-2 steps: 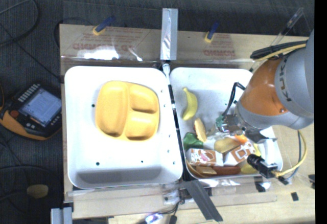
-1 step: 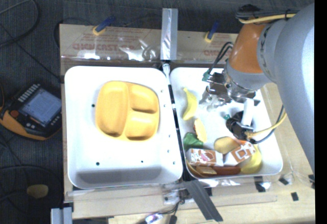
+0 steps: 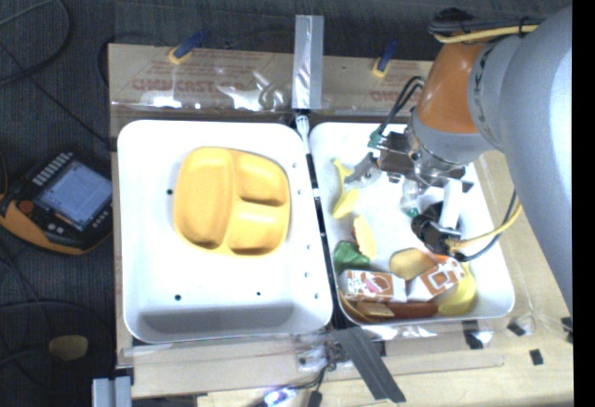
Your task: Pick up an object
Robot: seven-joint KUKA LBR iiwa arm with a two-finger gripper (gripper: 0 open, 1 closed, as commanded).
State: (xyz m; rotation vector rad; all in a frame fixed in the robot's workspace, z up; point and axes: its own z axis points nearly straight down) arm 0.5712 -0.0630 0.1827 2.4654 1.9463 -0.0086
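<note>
My gripper (image 3: 416,184) hangs low over the upper middle of the right bin (image 3: 493,247), under the orange wrist band. A yellow banana-like piece (image 3: 344,196) lies just to its left, by the bin's left wall. Below that piece lie a small yellow wedge (image 3: 364,239) and a green item (image 3: 348,255). Along the bin's front edge sit an orange-and-white carton (image 3: 390,287), a tan rounded object (image 3: 411,260) and a yellow lemon-like fruit (image 3: 461,295). The wrist body and cables hide the gripper's tips.
The left bin (image 3: 149,294) holds a large yellow divided tray (image 3: 231,199). A metal divider post (image 3: 308,61) stands between the bins at the back. The grey arm (image 3: 544,117) covers the right bin's right side. A handheld pendant (image 3: 60,201) lies off the bench at left.
</note>
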